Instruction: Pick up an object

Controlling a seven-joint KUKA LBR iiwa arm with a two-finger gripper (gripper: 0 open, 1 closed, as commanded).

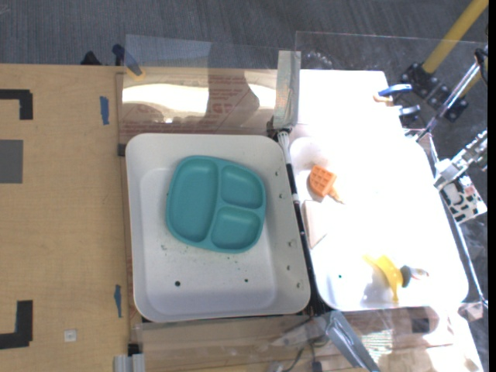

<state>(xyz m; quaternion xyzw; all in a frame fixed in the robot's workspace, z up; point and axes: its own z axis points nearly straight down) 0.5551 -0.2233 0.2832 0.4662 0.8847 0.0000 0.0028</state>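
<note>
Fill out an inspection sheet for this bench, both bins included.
Surface: two shallow white bins side by side; left bin has dark specks on its floor, right bin is strongly lit and washed out.
Job's things: teal tray with three compartments, lying flat in the left bin; orange piece near the right bin's left wall; yellow piece near its front edge.
Clutter: nothing seen beyond the specks.
End effector: nothing seen clearly; dark hardware sits at the upper right, above the right bin's far corner.
Cables: nothing seen.
Surroundings: cardboard panel to the left with black marks and blue tape; clear sheeting behind the bins.
</note>
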